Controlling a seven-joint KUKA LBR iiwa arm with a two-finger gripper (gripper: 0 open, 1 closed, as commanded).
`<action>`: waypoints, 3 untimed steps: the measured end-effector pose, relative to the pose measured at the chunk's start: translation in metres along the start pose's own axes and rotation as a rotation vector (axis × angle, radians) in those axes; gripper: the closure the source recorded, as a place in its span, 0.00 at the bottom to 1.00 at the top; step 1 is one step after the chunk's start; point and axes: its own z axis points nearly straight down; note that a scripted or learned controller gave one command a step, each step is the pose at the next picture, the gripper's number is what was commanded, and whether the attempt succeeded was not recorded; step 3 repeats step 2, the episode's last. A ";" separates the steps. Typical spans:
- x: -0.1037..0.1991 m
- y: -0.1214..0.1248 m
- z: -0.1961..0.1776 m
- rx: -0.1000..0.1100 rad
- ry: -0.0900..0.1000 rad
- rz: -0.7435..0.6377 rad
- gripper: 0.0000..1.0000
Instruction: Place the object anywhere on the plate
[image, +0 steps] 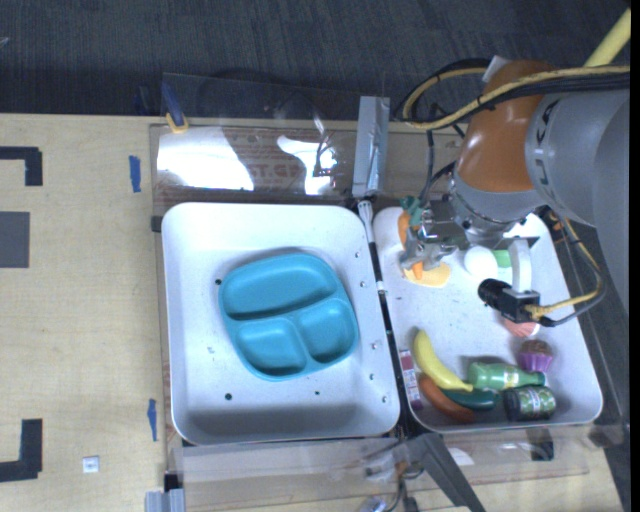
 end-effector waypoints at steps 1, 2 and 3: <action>0.097 -0.091 -0.030 0.001 0.004 -0.102 1.00; 0.095 -0.091 -0.030 0.002 0.002 -0.097 0.00; 0.095 -0.091 -0.030 0.002 0.002 -0.097 0.00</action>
